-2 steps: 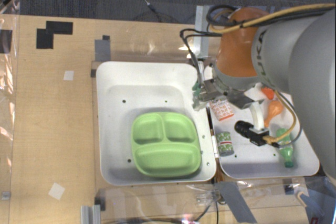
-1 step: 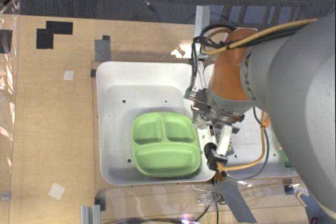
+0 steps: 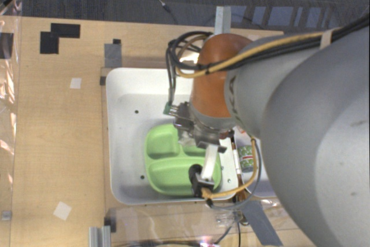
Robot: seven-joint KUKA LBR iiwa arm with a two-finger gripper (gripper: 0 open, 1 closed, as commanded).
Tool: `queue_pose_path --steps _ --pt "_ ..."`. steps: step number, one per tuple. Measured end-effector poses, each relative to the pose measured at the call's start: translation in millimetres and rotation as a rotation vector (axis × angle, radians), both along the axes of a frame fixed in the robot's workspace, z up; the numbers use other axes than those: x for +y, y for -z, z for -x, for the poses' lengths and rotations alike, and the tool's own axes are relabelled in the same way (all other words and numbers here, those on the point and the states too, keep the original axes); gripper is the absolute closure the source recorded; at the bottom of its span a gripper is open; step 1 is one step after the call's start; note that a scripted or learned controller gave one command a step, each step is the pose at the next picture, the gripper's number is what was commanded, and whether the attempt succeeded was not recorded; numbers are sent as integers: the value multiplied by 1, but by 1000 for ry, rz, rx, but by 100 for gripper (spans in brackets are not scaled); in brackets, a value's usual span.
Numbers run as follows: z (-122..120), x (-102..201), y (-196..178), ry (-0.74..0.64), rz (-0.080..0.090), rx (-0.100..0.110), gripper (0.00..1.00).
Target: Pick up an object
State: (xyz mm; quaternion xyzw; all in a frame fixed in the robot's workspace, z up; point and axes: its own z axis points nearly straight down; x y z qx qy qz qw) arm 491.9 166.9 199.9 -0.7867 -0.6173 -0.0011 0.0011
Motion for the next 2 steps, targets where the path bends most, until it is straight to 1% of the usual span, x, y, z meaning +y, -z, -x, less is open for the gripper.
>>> queue_pose_path --steps 1,2 --pt "-12 28 -34 -630 3 -5 100" --pt "5 34 -20 -333 2 -2 100"
